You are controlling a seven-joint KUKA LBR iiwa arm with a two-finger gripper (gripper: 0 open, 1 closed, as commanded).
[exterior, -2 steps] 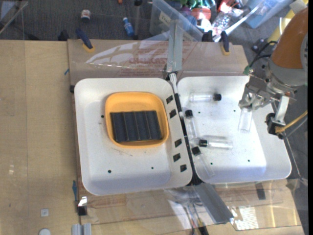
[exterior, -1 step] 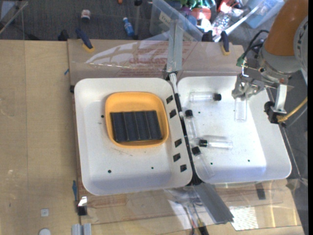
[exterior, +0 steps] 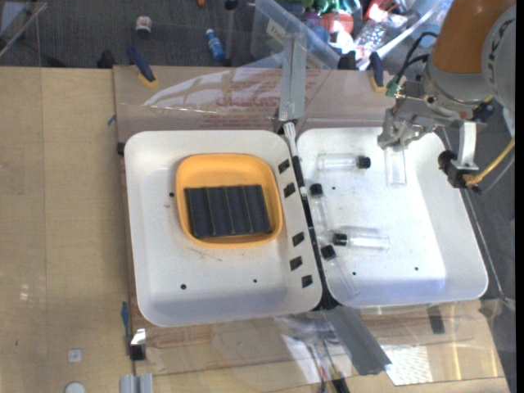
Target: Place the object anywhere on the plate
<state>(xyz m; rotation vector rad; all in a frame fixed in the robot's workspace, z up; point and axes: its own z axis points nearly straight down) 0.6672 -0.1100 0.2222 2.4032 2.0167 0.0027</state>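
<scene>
A: What's sitting in the left bin?
B: A yellow plate, a dark slab lying on it.
A: And right?
B: Clear vials lying around nine o'clock (three, I think); the gripper is hovering at one o'clock, seemingly pinching another vial.

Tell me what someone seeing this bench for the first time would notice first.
Most striking is the square orange plate in the left white bin, with a dark ribbed rectangular block lying on it. Next comes the grey arm with its orange band reaching in from the right, its gripper over the right white bin, where small clear plastic vials with black caps lie scattered.
</scene>
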